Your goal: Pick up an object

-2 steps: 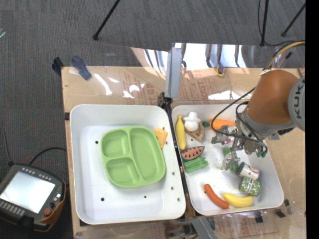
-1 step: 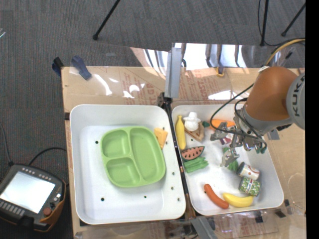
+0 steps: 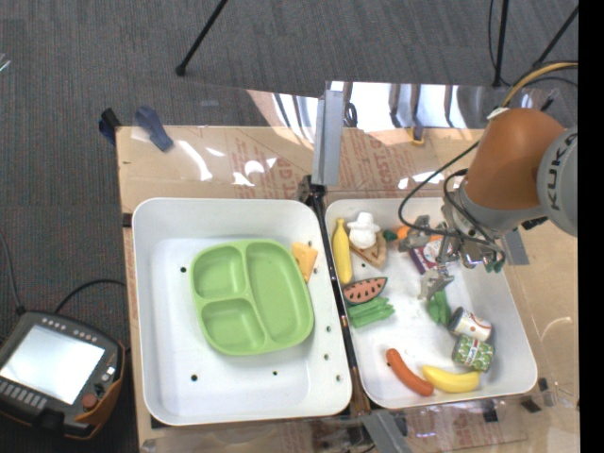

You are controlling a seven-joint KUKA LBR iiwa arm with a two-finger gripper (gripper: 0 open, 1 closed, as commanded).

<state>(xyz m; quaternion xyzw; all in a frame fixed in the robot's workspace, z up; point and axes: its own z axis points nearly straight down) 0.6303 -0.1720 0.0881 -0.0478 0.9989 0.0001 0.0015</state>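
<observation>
Claw hangs low in the right white plastic bin; can't tell its state. Dark green plastic toy vegetable lies just below it, apparently touching. Likely light, rigid, slippery — grip across its narrow middle.

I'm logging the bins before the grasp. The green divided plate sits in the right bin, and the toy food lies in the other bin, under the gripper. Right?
Not quite. The camera view shows the green divided plate in the left bin; the toy food lies in the right bin, under the gripper.
</observation>
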